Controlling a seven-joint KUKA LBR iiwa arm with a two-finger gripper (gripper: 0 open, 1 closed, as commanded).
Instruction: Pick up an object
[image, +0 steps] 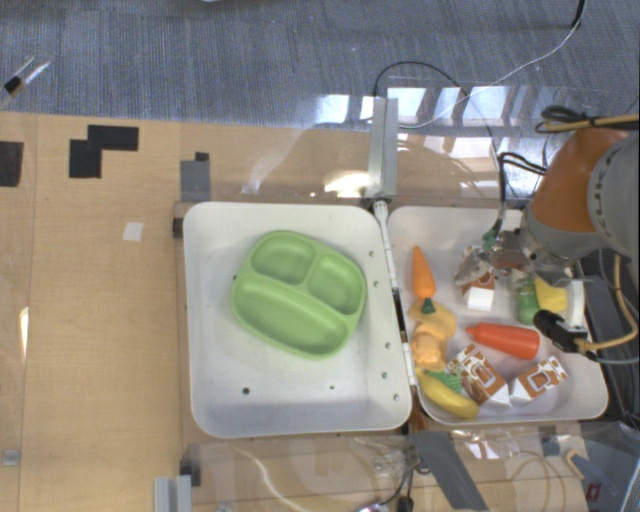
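Camera view is showing, nearest, a banana (447, 392) and small cartons (478, 374) lying in the right bin (597, 400), then a red pepper (505, 340) and a carrot (424, 273). Farther right, the gripper (506, 262) is hanging low over the toys (finger state: cannot tell). Judging by this, it is approaching; next it needs a committed descent.

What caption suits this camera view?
Arm's gripper over the toy-filled right bin; green plate in left bin.

1. Green divided plate (298, 292) in my white left bin (215, 400).
2. Orange carrot (424, 272), yellow banana (446, 393), red-orange pepper (505, 340) in right bin (590, 395).
3. My arm (580, 190): orange band, grey.
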